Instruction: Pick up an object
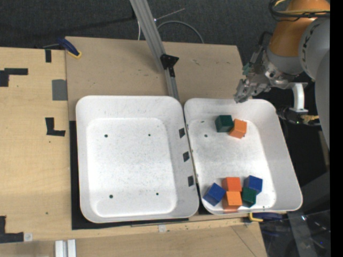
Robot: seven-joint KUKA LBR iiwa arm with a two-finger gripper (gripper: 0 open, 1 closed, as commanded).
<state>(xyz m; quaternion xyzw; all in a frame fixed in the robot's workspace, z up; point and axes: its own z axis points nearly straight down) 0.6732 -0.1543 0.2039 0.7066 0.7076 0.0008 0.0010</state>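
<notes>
Orange block (238, 128) lies below claw (242, 96), beside green block (224, 123).

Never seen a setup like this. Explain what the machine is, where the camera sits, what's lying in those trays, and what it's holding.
The grey machine with the orange band is a robot arm reaching in from the right. The camera is fixed above the bench, looking down at a slant. At the arm's tip is a gripper, a two-finger claw, hanging over the far rim of the right bin; no block sits between its fingers. On the wooden bench lie two shallow white bins. The left bin shows just its speckled floor. The right bin holds small blocks: a green block touching an orange block near the far end, and a cluster of blue, orange and green blocks at the near end.
</notes>
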